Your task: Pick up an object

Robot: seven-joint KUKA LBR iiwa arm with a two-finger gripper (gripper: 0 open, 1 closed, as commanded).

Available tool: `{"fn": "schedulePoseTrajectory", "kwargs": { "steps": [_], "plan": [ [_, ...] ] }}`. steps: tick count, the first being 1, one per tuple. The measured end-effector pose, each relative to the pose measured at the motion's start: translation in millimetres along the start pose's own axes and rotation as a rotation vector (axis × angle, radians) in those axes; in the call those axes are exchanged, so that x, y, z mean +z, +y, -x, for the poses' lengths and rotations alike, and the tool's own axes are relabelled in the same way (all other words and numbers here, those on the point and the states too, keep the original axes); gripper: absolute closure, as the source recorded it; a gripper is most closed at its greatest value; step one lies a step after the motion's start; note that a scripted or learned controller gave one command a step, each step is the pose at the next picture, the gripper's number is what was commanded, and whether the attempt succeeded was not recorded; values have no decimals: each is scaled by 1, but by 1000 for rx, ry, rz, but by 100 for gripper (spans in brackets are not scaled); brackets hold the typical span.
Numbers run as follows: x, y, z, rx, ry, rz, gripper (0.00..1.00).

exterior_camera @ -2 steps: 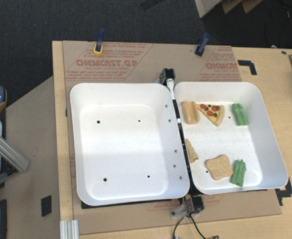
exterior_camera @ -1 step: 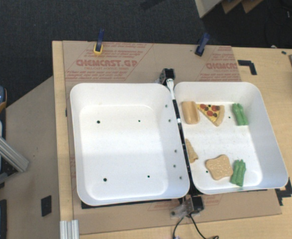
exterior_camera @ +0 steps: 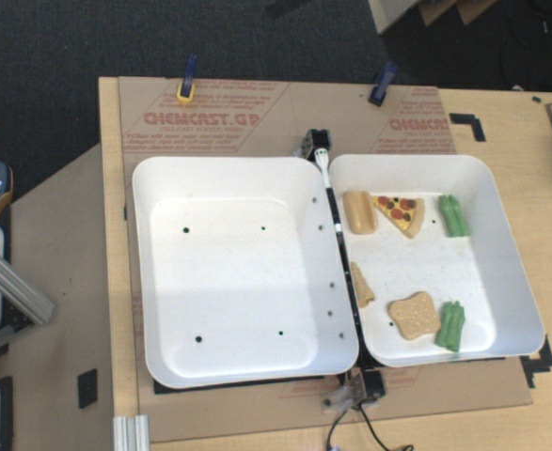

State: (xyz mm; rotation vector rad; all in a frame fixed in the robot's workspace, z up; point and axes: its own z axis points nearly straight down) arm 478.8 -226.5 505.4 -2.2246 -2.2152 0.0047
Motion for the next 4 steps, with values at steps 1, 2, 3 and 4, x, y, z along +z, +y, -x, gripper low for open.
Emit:
{"fn": "schedulePoseTrajectory", "kwargs": {
  "steps": [1,2,3,4],
  "plan": [
    [-32,19,-2,-5,-5,11,0],
    [-30,48,-3,-7,-4,9,0],
    [-42,47,-3,-6,-8,14,100],
    [-41,47,-3,-6,-7,13,0]
  ]
}}
